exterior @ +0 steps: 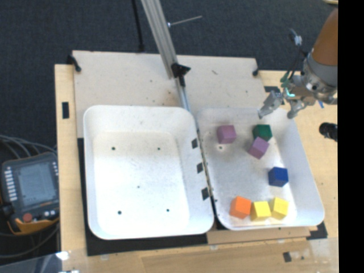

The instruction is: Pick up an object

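Above the far edge of the right bin [301,152], the gripper [280,108] hangs at the end of the grey arm [321,61], whose orange band shows just above the wrist. Its two fingers are spread apart with nothing between them, one fingertip [266,111] pointing down toward the bin's rim and the other nearer the bin's right corner. Inside that bin lie seven small cubes. A green cube [263,132] sits closest to the gripper, just below it, touching or nearly touching a purple cube [258,147]. Another purple cube [226,133] rests to the left, apart from those two. A blue cube [278,176] lies alone lower down toward the right wall. Along the near rim, an orange cube [240,207], a yellow cube [261,210] and a second yellow cube [280,207] stand in a close row. Beside it, the left bin [142,169] shows only a few dark specks on its floor.
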Tool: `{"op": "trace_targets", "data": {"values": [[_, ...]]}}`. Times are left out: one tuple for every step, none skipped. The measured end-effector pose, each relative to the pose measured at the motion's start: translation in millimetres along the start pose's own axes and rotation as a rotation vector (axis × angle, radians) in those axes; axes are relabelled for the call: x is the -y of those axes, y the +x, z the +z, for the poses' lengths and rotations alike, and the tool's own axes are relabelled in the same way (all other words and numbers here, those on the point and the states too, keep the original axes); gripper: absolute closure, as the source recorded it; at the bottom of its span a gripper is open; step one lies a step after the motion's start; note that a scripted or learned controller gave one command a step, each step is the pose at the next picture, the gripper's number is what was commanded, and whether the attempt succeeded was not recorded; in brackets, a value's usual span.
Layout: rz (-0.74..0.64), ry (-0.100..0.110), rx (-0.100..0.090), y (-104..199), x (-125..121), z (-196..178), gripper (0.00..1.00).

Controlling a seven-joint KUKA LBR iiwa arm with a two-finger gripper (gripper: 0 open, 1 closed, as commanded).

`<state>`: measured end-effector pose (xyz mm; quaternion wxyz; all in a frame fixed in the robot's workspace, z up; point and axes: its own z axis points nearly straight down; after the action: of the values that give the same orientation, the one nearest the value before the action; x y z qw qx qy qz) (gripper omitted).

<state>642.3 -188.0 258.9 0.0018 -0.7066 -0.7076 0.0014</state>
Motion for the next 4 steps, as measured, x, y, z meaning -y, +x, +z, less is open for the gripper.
{"op": "trace_targets", "data": {"values": [[-0.003, -0.004, 0.003, -0.4, -0.7, -3.5, 0.0], [0.003, -0.001, 0.002, -8.7, 7.6, 48.1, 0.0], [0.004, -0.001, 0.002, -11.5, 9.0, 90.1, 0.0], [0.005, 0.0, 0.002, -16.0, 8.6, 151.8, 0.0]]}}
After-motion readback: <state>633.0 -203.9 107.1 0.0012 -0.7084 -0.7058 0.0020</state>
